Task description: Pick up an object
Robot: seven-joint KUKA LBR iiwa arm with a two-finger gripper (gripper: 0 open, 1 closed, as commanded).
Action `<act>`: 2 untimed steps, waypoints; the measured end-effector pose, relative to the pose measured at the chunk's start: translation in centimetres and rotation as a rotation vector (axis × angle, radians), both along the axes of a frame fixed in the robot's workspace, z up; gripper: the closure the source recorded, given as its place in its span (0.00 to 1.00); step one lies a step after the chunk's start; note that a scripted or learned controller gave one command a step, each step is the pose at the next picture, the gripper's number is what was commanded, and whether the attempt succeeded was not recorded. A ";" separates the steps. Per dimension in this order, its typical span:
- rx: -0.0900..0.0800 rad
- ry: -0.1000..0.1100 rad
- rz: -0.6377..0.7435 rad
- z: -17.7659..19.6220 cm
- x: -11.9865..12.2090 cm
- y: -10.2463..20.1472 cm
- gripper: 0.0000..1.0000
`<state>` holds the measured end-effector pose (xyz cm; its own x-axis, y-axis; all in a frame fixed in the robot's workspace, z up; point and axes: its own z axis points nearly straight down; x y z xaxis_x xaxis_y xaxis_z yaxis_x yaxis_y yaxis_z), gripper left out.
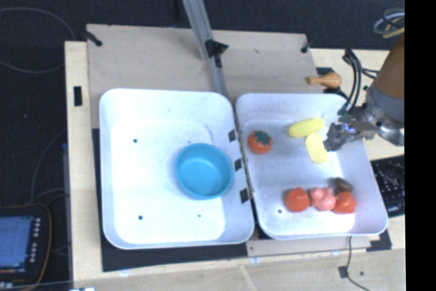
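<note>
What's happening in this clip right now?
The arm reaches in from the right and its gripper sits low over the right bin, beside two yellow pieces. Nothing is visibly held. A small tomato-like toy and a red and pink cluster lie in that bin; a blue bowl sits in the left bin.
</note>
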<state>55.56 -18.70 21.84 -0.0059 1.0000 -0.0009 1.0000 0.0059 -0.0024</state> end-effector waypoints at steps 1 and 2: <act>0.003 0.001 0.001 -0.6 1.2 4.7 1.00; 0.006 0.009 0.001 -1.1 2.0 9.7 1.00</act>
